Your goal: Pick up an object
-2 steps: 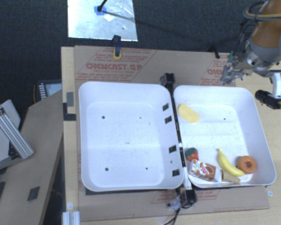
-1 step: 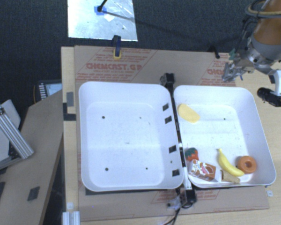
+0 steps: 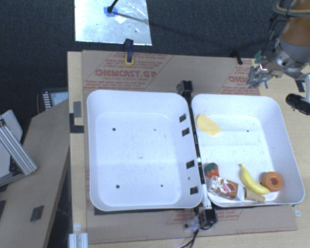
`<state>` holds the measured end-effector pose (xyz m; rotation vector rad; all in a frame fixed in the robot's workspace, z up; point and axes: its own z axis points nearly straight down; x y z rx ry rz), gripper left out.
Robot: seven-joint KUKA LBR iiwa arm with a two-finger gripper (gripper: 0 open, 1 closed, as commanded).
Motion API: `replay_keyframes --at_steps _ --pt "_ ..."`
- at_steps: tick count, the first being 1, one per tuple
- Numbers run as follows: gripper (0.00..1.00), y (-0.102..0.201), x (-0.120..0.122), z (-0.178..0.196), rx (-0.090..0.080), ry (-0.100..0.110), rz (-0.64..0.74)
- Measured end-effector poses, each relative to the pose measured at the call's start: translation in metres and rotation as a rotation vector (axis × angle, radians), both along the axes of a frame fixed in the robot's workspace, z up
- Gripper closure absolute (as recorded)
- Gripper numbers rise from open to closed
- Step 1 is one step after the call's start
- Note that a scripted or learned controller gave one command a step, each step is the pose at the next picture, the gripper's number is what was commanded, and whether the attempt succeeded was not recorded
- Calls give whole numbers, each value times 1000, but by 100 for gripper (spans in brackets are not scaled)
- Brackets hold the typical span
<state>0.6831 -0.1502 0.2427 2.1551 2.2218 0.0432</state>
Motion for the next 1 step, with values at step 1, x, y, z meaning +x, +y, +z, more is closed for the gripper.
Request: replay_keyframes --at_steps 1 --pt "100 0 1 11 -1 -3 2"
